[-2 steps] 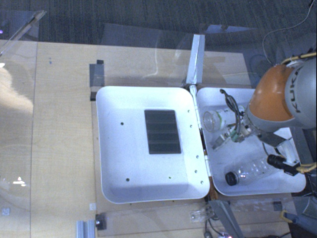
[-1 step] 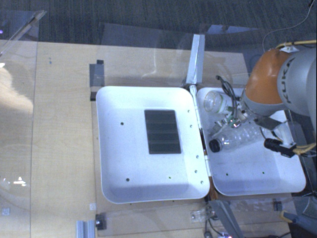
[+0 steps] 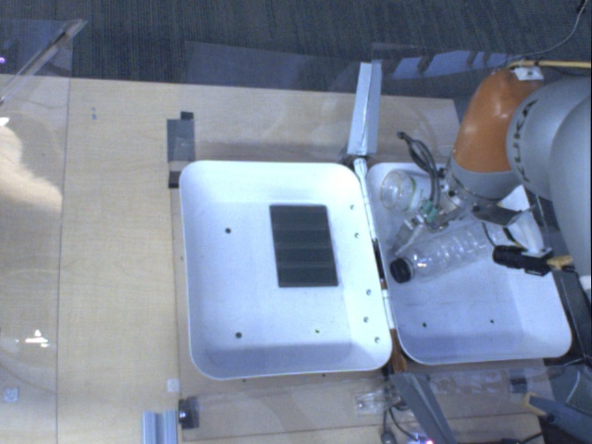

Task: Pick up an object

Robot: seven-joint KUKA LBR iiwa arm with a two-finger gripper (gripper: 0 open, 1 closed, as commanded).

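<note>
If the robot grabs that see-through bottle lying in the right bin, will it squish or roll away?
The bottle is clear, ribbed plastic and looks empty, so it is probably light and may dent when squeezed. It lies on its side on the smooth bin floor, so a nudge would likely roll it. Its smooth round surface might slip.

Two white bins (image 3: 213,276), one clear bottle (image 3: 442,252), one dark slab (image 3: 302,245).

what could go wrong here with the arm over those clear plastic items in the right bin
1. The clear plastic bottle with a black cap lies on its side and could roll away from a grasp.
2. The clear plastic cup sits against the right white bin's wall, leaving little room around it.
3. The end effector hangs near both items, so it may nudge one.
</note>
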